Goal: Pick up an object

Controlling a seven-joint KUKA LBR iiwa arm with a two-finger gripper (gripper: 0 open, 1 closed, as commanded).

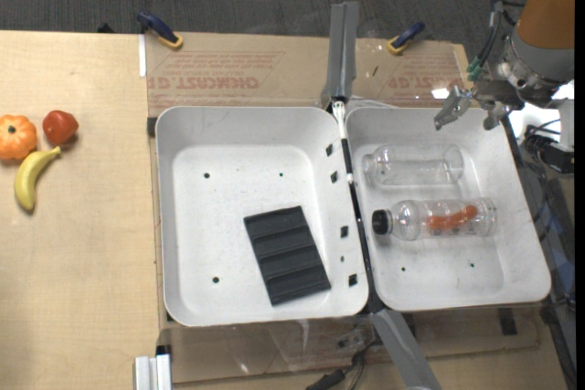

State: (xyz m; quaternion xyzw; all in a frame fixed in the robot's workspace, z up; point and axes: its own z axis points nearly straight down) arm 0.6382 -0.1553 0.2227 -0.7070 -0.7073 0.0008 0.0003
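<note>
You see a clear bottle point(434, 220) with a black cap lying in the right bin point(526, 265); your hand point(471, 110) above it is open and empty.

Lighting bright, even, overhead; white bins point(174, 196) near blown out, little wall detail. Shadows soft and short: faint one under black ridged block point(287, 254). Glare streaks on clear bottles point(430, 219) and on tape patch by claw point(477, 110). Focus acceptable centre frame, slightly soft overall. Dark carpet at top underexposed. Tabletop point(73, 288) evenly lit. No obvious edge distortion.
</note>
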